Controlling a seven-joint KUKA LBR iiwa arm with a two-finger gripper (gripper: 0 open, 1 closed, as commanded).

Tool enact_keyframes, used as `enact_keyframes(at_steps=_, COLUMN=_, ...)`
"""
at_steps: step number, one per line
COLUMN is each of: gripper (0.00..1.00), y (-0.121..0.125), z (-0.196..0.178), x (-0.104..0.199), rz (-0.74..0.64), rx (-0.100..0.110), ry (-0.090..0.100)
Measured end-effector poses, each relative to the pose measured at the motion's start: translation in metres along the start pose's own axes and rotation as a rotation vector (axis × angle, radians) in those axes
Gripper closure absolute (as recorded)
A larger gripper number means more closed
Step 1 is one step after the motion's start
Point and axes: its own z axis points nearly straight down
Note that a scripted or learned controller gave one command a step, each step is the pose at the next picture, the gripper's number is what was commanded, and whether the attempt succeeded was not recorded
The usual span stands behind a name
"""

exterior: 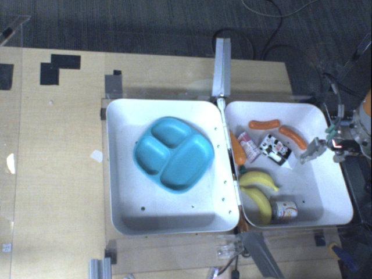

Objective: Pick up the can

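The can (285, 210) lies on its side near the front edge of the right bin (325, 199), its label showing white and orange. It touches the lower of two bananas (259, 202). My gripper (323, 145) hangs over the right side of that bin, up and to the right of the can and well apart from it. Nothing can be seen held in it.
The right bin also holds two sausages (264, 124), an orange carrot (236, 150), a pink packet (249, 146) and a black-and-white box (274, 149). A blue divided plate (174, 154) lies in the left bin (125, 208). A metal post (221, 68) stands behind the bins.
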Motion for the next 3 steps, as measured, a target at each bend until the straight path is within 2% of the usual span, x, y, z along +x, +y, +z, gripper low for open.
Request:
enact_keyframes(at_steps=1, gripper=0.0, y=-0.01, z=0.141, x=0.059, rz=-0.002, rx=0.002, ry=0.001)
enact_keyframes(at_steps=2, gripper=0.0, y=0.049, z=0.17, x=0.027, rz=0.149, rx=-0.006, ry=0.001)
enact_keyframes(at_steps=3, gripper=0.0, y=0.12, z=0.172, x=0.003, rz=0.263, rx=-0.005, ry=-0.001)
